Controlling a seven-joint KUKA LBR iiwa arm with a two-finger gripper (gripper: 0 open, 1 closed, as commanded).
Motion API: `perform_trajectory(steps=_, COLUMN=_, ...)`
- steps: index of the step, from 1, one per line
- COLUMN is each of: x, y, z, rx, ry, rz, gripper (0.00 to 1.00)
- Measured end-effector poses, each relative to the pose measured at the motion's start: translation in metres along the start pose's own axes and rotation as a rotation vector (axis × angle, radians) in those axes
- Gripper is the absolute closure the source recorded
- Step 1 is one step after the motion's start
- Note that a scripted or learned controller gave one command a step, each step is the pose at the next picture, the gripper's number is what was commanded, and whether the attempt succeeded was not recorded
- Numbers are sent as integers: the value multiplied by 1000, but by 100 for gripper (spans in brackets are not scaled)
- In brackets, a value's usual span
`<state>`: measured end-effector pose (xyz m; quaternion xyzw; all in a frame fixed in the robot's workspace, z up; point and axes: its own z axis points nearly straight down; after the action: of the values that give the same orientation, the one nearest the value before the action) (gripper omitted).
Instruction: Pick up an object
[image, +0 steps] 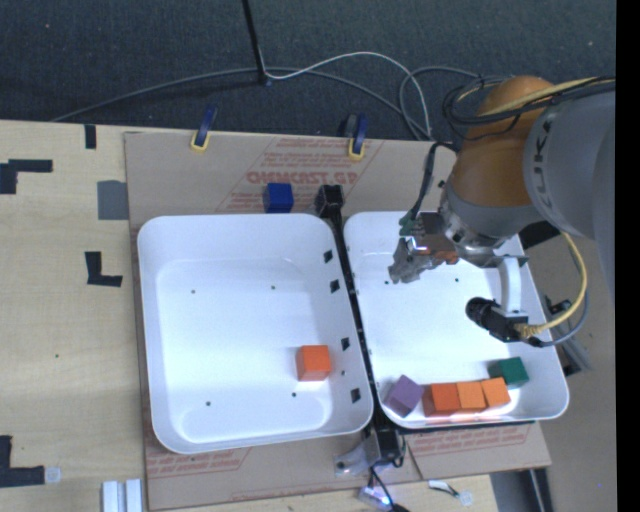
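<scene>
Seen from above: gripper (408, 262), finger state impossible to tell, hovering over the right bin (455, 310)'s far-left part, well apart from purple (403, 395), orange (468, 397) and green (511, 372) blocks lining that bin's near wall.
</scene>
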<state>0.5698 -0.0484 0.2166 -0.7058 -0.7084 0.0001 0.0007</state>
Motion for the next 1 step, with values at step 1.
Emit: perform_trajectory(steps=1, x=53, y=-20, z=6, rx=0, ry=0, rz=-1, gripper=100)
